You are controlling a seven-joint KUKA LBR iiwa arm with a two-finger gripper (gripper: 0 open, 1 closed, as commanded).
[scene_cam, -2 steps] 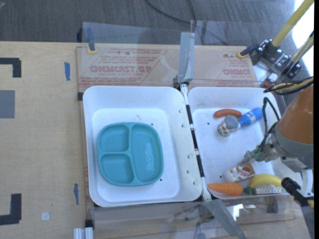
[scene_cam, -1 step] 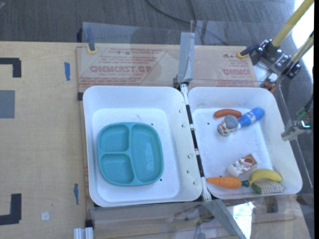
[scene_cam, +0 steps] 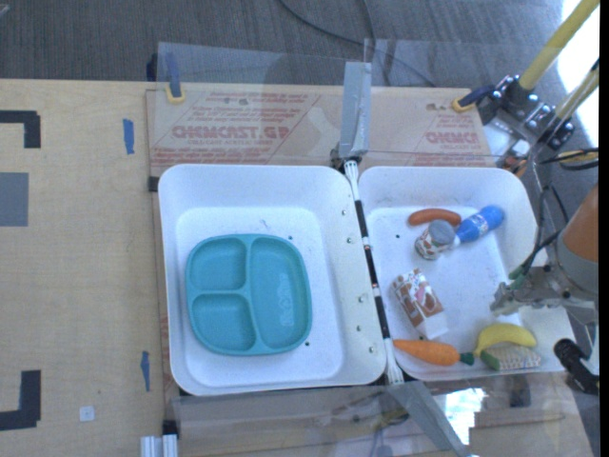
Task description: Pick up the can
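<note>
Claw hanging over the right bin, can sitting well apart from it.

The gripper (scene_cam: 504, 300) is hovering at the right side of the right bin (scene_cam: 457, 181), just above the banana (scene_cam: 505, 335), and it is blurring into the metal behind it, so I cannot tell how far open the claw is or whether it is gripping anything. The can (scene_cam: 437, 240) is lying toward the bin's back, touching the blue bottle (scene_cam: 480, 223) and just in front of the sausage (scene_cam: 433, 217); its label is showing too small to read. The arm is running out of frame on the right. A carrot (scene_cam: 427, 351) is lying at the front edge. The left bin (scene_cam: 190, 184) is holding a teal plate (scene_cam: 248, 294).
</note>
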